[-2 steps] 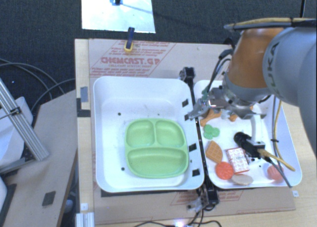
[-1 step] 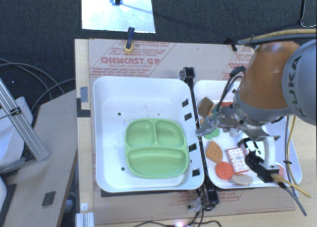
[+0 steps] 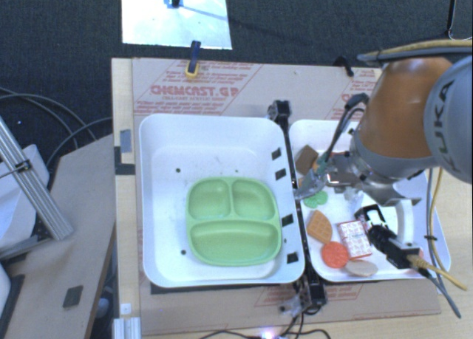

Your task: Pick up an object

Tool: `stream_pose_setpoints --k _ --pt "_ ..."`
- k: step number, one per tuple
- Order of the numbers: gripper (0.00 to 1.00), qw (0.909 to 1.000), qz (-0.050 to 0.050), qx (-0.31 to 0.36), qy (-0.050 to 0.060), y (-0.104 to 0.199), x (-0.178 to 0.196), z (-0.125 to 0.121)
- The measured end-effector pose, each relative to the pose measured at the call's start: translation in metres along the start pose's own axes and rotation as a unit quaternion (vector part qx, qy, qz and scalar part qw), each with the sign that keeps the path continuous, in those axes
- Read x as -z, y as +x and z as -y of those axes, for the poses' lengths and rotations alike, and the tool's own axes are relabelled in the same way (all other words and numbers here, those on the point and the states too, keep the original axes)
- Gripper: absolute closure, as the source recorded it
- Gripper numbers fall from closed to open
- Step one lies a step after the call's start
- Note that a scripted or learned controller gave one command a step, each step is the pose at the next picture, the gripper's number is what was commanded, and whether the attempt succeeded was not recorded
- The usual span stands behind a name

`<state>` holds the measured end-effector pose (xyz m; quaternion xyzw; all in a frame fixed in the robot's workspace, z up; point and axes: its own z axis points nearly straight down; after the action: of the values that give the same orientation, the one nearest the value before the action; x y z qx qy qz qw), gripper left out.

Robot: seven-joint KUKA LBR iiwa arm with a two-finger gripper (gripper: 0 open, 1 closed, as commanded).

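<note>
The green disc point(image 3: 316, 199) lies in the right bin point(image 3: 421, 267), near its left wall, just beside and a little below the tool point(image 3: 314, 180). The tool's tip sits close against the divider between the bins, and whether it is wide, narrow or holding anything I cannot tell. Below the disc lie a waffle wedge point(image 3: 320, 227), a red disc point(image 3: 335, 255), a red-and-white box point(image 3: 355, 238) and a beige piece point(image 3: 361, 268); a brown block point(image 3: 306, 158) sits above. The arm point(image 3: 414, 120) covers much of the bin's right half. The left bin point(image 3: 162, 182) holds a green tray point(image 3: 233, 219).
</note>
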<state>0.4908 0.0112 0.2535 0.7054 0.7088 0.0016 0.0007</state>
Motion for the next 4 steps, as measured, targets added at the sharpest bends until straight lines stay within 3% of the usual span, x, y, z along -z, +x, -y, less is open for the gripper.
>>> stream_pose_setpoints --k 2,3,4 --pt "1.00 1.0000 0.000 0.002 -0.002 0.072 0.100 0.003" --pt "1.00 1.0000 0.000 0.004 -0.001 0.070 0.108 0.002" --pt "1.00 1.0000 0.001 -0.003 0.000 0.038 0.089 0.003"
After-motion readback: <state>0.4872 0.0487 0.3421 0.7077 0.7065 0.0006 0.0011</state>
